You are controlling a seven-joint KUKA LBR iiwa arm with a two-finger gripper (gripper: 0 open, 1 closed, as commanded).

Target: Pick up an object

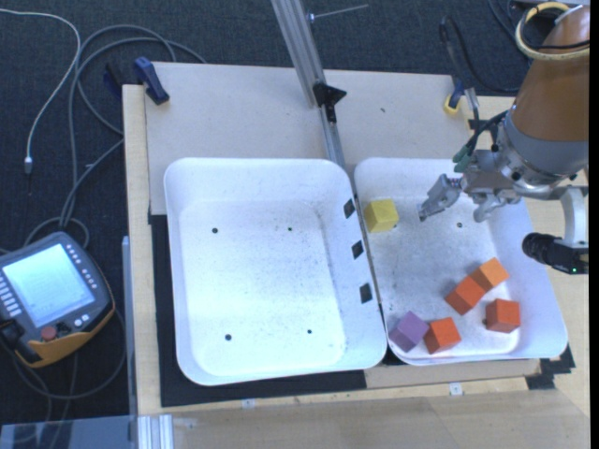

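The step in hand is judged to be the approach: nothing is lifted yet. The gripper [456,202] hangs over the upper part of the right bin [538,340], right of centre in the frame. Its two fingers stand apart, spread open, with nothing between them.

The candidate objects all lie in the right bin. A yellow block [381,216] sits at the bin's upper left, near the divide between the bins and to the left of the gripper. Three orange blocks lie lower right: one orange block [476,284] appears as two cubes touching, one orange block [503,314] sits just beside it, and one orange block [442,334] touches a purple block [408,330] at the lower edge.

The next move calls for centring the open fingers over one block, likely the yellow one as the nearest and most isolated, then descending and closing.

The gripper's height above the bin floor cannot be told from this slanted view. The arm is cut off at the upper right of the frame.
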